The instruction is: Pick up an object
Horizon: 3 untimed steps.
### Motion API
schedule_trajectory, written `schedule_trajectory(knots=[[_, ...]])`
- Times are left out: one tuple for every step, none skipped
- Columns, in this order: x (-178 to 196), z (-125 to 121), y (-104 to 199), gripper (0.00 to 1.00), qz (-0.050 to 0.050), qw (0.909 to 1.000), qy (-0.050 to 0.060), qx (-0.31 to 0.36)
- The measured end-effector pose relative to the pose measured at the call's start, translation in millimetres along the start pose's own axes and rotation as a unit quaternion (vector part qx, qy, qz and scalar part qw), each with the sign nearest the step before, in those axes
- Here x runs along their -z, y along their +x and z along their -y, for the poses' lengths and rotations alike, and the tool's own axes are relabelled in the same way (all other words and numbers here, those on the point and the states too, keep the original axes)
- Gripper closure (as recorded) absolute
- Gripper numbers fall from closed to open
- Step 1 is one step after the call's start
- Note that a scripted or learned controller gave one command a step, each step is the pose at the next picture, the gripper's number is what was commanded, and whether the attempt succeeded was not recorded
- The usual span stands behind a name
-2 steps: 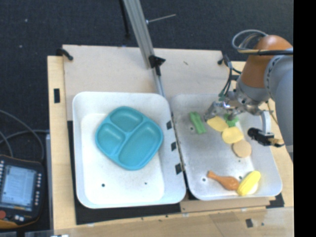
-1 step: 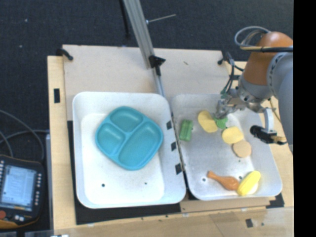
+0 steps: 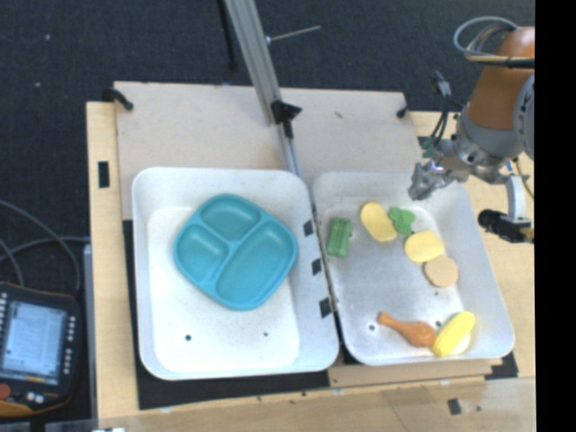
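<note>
While the grey arm (image 3: 490, 106) with its orange band reaches in from the right, we see its gripper (image 3: 423, 184) poised over the far edge of the right bin (image 3: 360, 340), just above and to the right of the toy food there; whether it is released or clenched we cannot tell from this angle, and nothing shows in its grasp. In that bin we count a green block (image 3: 338, 238) by the left wall, a yellow oval piece (image 3: 377, 222) touching a small green piece (image 3: 402, 219), then a yellow round piece (image 3: 423, 246) and a tan disc (image 3: 441, 272) just beside it. Near the front wall lies an orange drumstick (image 3: 407, 329), its thick end against a yellow lemon-shaped piece (image 3: 454, 332). The yellow oval and small green piece sit nearest the gripper. In the left bin (image 3: 162, 349) a teal divided plate (image 3: 236, 251) rests toward the middle. A slanted metal rail (image 3: 256, 52) rises behind the bins, and a handheld screen (image 3: 31, 336) lies at the lower left, off the bench (image 3: 207, 120).
</note>
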<state>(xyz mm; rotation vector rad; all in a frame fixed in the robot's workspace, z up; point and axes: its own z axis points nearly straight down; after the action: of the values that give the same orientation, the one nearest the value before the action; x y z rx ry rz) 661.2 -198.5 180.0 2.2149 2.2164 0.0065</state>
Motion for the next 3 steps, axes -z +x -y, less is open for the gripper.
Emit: schedule_trajectory(knots=[[32, -1, -2, 1.0, -0.001, 1.0, 0.002, 0.001], [46, 7, 44, 1.0, -0.002, 1.0, 0.003, 0.002], [47, 14, 104, 1.0, -0.002, 1.0, 0.004, 0.003]])
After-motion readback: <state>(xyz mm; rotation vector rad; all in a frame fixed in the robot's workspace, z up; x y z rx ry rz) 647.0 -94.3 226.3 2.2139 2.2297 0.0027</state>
